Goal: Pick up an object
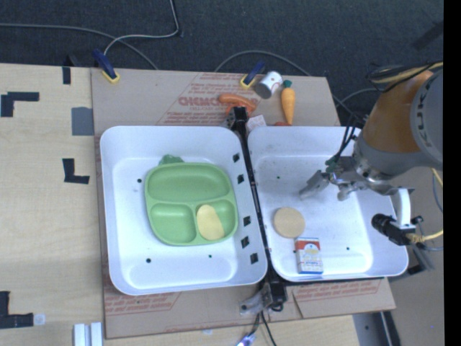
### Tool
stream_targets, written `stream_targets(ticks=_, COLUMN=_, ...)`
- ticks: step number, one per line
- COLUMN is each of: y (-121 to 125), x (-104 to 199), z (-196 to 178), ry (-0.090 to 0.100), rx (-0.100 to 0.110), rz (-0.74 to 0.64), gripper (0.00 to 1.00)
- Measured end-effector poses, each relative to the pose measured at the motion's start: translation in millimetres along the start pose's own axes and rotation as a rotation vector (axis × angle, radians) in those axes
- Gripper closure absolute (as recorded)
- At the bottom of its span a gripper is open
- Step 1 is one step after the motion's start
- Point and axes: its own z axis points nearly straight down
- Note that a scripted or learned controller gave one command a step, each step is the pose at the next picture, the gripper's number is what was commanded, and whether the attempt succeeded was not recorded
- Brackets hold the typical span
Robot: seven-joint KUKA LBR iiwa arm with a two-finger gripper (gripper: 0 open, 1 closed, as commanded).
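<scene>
The right bin (pixel 288 146) holds a round tan cookie-like disc (pixel 289 222) and a small red-and-white carton (pixel 309 256) near its front edge. My gripper (pixel 329 186) hangs over the middle of this bin, up and to the right of the disc, with its two fingers spread apart and nothing between them. In the left bin (pixel 122 153) lies a green divided plate (pixel 191 202) with a yellow oval piece (pixel 210 222) in its lower right compartment.
Behind the bins on the cardboard lie a toy carrot (pixel 287 103), an orange sausage-like piece (pixel 237 101), a small white cup (pixel 270 84) and blue-yellow clamps (pixel 106 65). The grey arm with its orange band (pixel 400 125) covers the right bin's right side.
</scene>
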Motion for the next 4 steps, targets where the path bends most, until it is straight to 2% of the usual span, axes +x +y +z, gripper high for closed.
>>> stream_targets(ticks=1, y=-18, x=34, z=67, ry=-0.003, rx=-0.011, rz=0.001, gripper=0.0)
stream_targets(ticks=2, y=37, x=48, z=71, ry=-0.003, rx=-0.009, rz=0.0, gripper=0.0)
stream_targets(ticks=3, y=-16, x=13, z=71, ry=-0.005, rx=-0.009, rz=0.002, gripper=0.0)
stream_targets(ticks=4, y=-52, x=18, z=71, ry=-0.005, rx=-0.012, rz=0.001, gripper=0.0)
